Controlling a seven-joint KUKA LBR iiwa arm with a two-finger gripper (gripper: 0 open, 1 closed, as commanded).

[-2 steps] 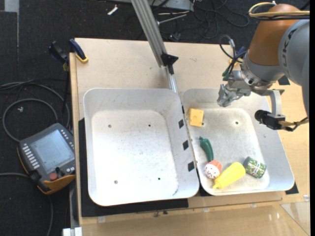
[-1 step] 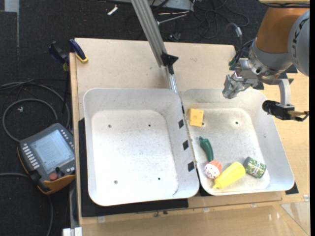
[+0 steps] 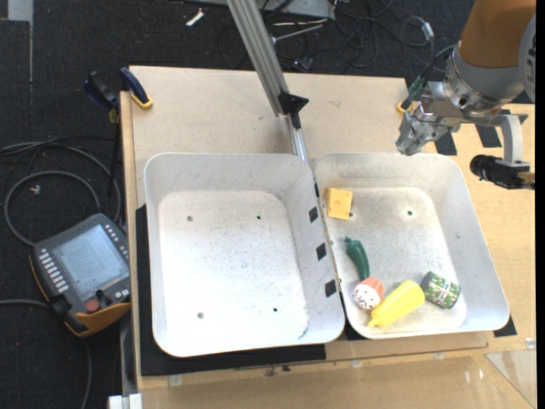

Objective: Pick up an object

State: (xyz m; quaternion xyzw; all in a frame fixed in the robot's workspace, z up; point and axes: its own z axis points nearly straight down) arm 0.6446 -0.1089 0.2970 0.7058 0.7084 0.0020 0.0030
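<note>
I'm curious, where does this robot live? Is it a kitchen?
Probably a robot lab, not a kitchen: cables trail over dark carpet, a control pendant lies by the bench, and two white bins sit under the arm's gripper.

Bins (image 3: 230, 173) white, dark-speckled. Cheese block (image 3: 339, 203) yellow. Pepper (image 3: 356, 255) green. Corn (image 3: 397, 303) yellow. Can (image 3: 441, 290) green-patterned. Small ball (image 3: 367, 294) white, red-marked.

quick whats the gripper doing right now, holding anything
gripper: hangs above the far rim of the right bin, with nothing held; whether it is open or shut cannot be told.
</note>
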